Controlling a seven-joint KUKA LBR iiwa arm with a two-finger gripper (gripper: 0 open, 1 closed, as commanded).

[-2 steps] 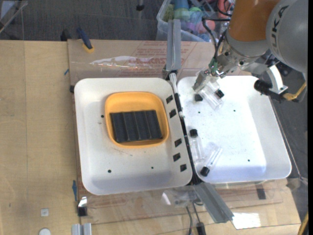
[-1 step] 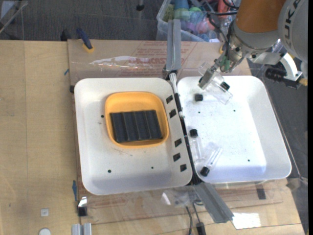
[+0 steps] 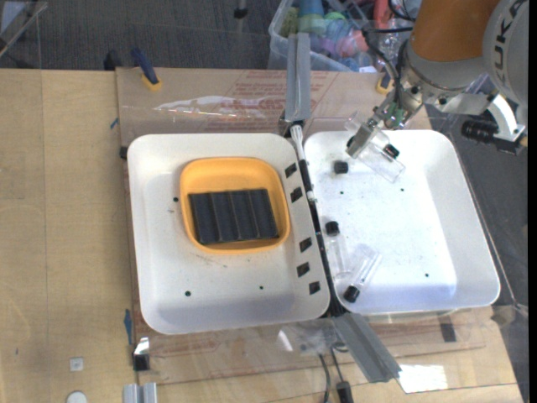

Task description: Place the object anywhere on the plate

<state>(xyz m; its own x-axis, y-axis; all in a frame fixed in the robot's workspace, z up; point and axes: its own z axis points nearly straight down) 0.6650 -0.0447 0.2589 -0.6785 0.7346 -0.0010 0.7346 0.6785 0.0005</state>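
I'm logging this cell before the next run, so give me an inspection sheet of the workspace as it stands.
Surface: wooden bench bearing two white bins, left bin and right bin.
Job's things: orange plate in the left bin, with a black ribbed block lying on it.
Clutter: clear plastic pieces with black caps at the right bin's near left; a small black piece at its far left.
Grippers: claw over the right bin's far edge, beside a clear piece; grip cannot be judged.
Cables: wires along the arm's wrist.
Surroundings: clear tub of coloured items beyond the bench.
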